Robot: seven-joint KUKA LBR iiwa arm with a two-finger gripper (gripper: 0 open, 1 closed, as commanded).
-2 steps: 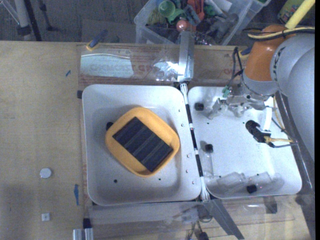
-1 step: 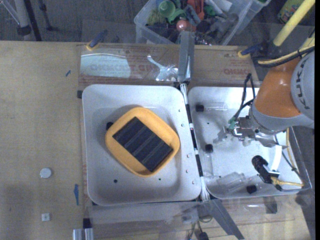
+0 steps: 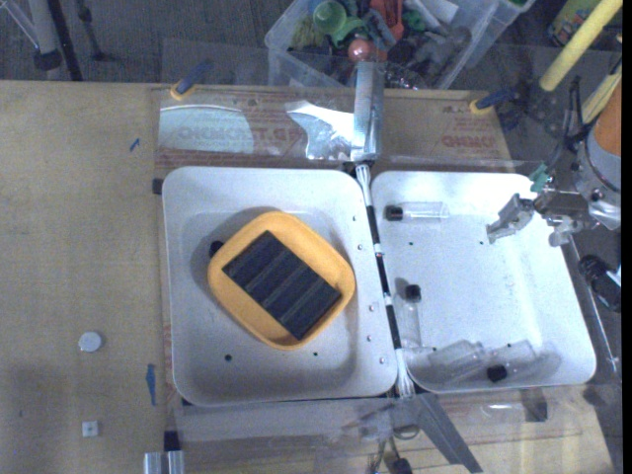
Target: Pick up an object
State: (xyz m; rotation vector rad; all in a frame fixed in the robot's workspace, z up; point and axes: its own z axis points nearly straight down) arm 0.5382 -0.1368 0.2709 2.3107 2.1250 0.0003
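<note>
A yellow, rounded-square object (image 3: 280,277) with a dark ribbed top lies in the left bin (image 3: 188,363). Several clear plastic pieces lie in the right bin (image 3: 464,265): a small tube with a black cap (image 3: 415,210) at the back left, another capped tube (image 3: 409,304) along the left wall, and clear bottle-like pieces (image 3: 482,360) at the front. My gripper (image 3: 533,222) hovers over the right bin's back right corner, away from all of them. It is open, with nothing between its fingers.
A clear tub of colourful toys (image 3: 395,18) stands behind the bins. A metal divider (image 3: 367,117) and cardboard with foil sit at the back edge. A small grey disc (image 3: 90,342) lies on the bench at left.
</note>
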